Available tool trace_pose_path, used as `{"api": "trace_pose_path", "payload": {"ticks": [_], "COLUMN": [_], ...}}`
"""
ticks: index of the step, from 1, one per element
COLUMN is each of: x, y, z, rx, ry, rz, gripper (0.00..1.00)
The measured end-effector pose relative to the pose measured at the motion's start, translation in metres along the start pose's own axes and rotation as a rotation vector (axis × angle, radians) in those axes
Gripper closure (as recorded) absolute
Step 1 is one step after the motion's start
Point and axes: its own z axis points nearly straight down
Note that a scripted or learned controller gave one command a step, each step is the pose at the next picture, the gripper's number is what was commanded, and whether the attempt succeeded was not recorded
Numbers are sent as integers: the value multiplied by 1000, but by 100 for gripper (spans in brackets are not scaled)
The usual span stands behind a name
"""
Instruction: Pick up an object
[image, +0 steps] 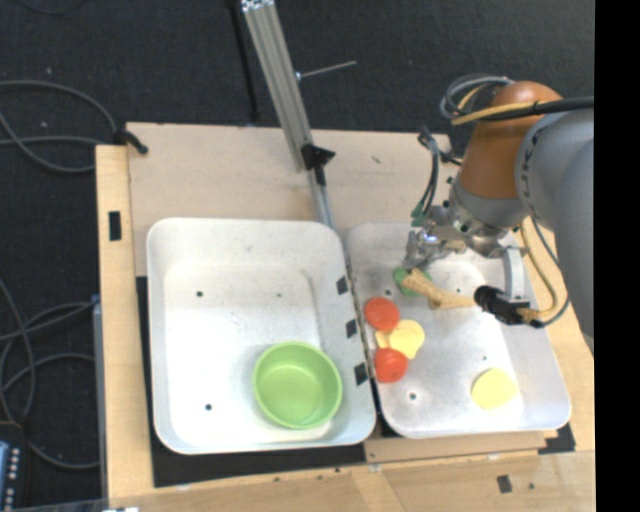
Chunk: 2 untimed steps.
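My gripper (420, 255) is low over the back of the right bin (530, 410), under the arm's orange band. Just below it lie a small green piece (403, 279) and a tan stick-like object (442, 294), very near the gripper; contact is unclear. Along the bin's left side sit an orange-red object (381, 313), a yellow object (406, 340) and a red object (390, 366). A yellow disc (493, 388) rests at the front right.
The left bin (200, 290) holds a green bowl (296, 385) near its front. A metal post (285, 90) rises behind the bins. A black part with cables (503, 303) hangs by the arm on the right.
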Motion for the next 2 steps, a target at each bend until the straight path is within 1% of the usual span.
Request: {"api": "trace_pose_path", "payload": {"ticks": [1, 2], "x": [-1, 57], "y": [2, -2], "z": [-55, -53], "rx": [-1, 5], "ry": [-1, 2], "rz": [-5, -10], "gripper": [100, 100]}}
